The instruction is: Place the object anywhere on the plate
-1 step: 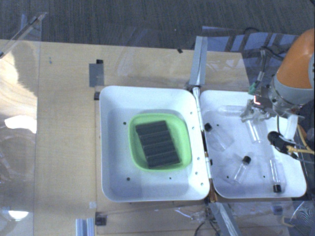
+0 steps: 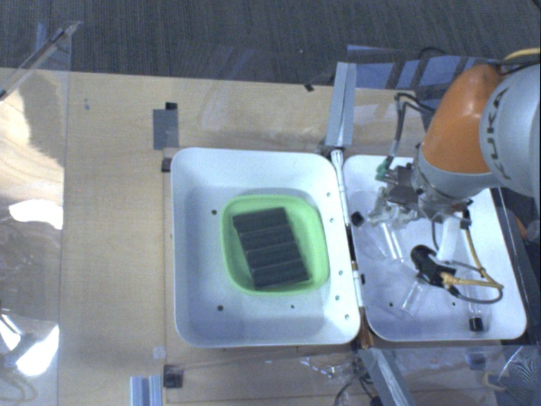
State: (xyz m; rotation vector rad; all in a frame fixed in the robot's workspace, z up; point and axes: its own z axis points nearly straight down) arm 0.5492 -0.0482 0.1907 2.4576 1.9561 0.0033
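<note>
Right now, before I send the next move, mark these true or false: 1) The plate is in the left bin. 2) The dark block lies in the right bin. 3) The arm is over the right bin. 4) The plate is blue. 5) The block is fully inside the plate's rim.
1) True: the plate sits in the left bin.
2) False: the dark block lies on the plate, in the left bin.
3) True: the arm hangs over the right bin, with the gripper near that bin's left side.
4) False: the plate is green.
5) True: green shows all round the block.
</note>
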